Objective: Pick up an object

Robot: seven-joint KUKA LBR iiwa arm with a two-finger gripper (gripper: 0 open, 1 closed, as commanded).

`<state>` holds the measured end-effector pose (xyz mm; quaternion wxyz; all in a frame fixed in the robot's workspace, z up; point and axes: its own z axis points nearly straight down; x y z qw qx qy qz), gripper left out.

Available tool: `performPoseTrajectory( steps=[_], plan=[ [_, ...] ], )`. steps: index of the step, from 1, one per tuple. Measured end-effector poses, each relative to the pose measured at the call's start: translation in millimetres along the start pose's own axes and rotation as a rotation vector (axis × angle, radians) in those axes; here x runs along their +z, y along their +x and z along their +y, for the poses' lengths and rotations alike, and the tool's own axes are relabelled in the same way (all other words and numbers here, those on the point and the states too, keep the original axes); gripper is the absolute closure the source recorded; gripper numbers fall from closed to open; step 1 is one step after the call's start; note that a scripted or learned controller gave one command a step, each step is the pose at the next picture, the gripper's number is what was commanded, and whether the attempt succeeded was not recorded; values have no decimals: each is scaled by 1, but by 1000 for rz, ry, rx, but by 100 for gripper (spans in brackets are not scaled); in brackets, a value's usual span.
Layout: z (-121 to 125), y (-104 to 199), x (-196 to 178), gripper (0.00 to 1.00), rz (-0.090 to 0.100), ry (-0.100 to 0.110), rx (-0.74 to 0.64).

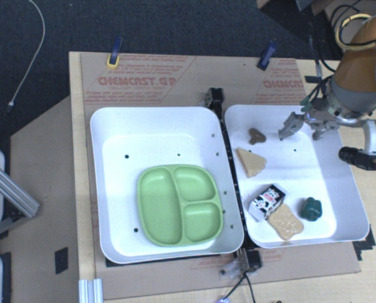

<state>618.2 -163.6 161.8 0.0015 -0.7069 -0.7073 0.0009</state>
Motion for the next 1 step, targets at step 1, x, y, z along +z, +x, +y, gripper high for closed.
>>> performPoseTrajectory(
  steps=[1],
  plan=[
    [8, 1, 59, 0, 1, 3, -1]
  ],
)
